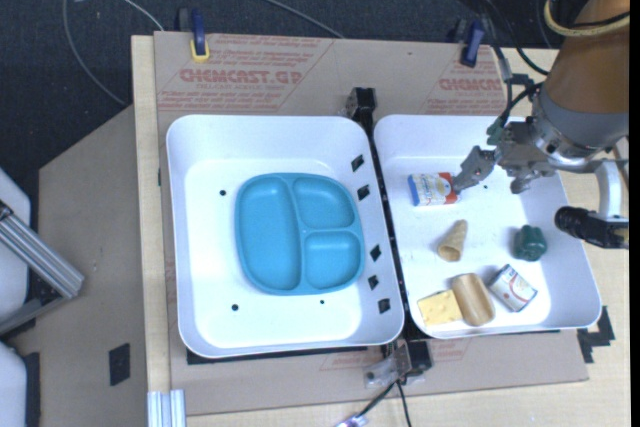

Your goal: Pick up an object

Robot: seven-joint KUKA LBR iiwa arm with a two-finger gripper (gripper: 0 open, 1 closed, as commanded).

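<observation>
From my remote seat I count two white bins side by side on the worktop (250,65). The left bin (190,215) has exactly one thing in it, a blue divided plate (298,233) with three sections, sitting about in the middle.

The right bin (570,275) has five loose things:
- one small carton (431,189), white with red and blue print, lying near the bin's far left area
- one tan cone-shaped piece (453,240) around the middle
- one dark green lump (529,242) toward the right edge
- one yellow wedge (437,308) near the near edge, touching one tan roll (473,299) just beside it
- one small can (514,288), white with a red label, lying tipped right next to the roll

So that's really six if you count wedge and roll separately, my bad.

The arm (585,75) comes in from the right over the right bin's far right corner. The tool (466,179) sits just beside the carton's right end, maybe touching it. I honestly can't tell if its fingers are spread or pressed together, and I don't see anything pinched in it.

Also two blue clamps (200,40) on the worktop's far edge, one toward each corner.
</observation>
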